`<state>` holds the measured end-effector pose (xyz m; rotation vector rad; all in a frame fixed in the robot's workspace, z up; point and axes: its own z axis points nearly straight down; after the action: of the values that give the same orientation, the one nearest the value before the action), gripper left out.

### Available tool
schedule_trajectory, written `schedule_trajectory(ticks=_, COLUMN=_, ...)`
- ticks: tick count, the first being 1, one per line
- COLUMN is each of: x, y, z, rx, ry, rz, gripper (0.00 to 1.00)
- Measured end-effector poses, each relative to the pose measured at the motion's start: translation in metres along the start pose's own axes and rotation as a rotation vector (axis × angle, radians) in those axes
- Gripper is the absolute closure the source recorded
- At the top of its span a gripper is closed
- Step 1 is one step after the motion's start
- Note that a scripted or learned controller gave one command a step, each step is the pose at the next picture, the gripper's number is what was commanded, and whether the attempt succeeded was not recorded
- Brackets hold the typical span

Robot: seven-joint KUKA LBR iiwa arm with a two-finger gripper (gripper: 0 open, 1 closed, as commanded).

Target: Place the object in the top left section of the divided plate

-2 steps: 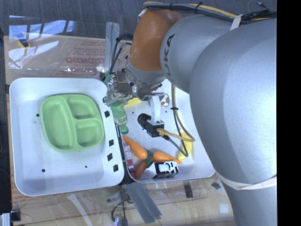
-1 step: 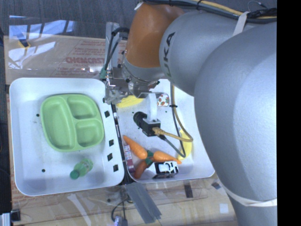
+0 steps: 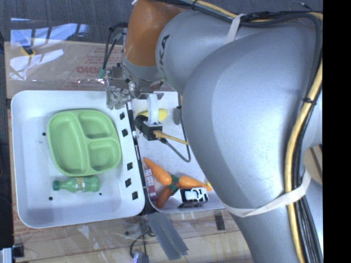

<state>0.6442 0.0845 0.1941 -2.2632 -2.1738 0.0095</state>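
Quick count: two white bins, one green divided plate (image 3: 68,141) with three sections, lying flat in the left bin (image 3: 27,147); one green bottle (image 3: 77,184) on its side just below the plate. Right bin (image 3: 164,156): two orange carrots (image 3: 158,171) (image 3: 192,182), one darker reddish piece (image 3: 163,196), one small black-and-white item (image 3: 193,196) and one yellow thing (image 3: 152,115), partly hidden. The arm (image 3: 241,119) blocks most of that bin. The gripper (image 3: 117,96) sits at the far edge by the divider; I can't tell wide or narrow, or which object it's meant to take.
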Motion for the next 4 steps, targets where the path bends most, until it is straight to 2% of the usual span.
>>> schedule_trajectory(ticks=1, x=-0.015, y=-0.134, z=-0.114, rx=-0.009, ry=0.004, rz=0.078, gripper=1.00)
schedule_trajectory(ticks=2, x=-0.015, y=-0.135, z=-0.111, rx=-0.003, ry=0.002, rz=0.078, gripper=0.00)
schedule_trajectory(ticks=3, x=-0.014, y=-0.134, z=-0.121, rx=-0.001, ry=0.001, rz=0.070, gripper=1.00)
schedule_trajectory(ticks=4, x=-0.040, y=-0.138, z=-0.114, rx=-0.002, ry=0.002, rz=0.182, gripper=1.00)
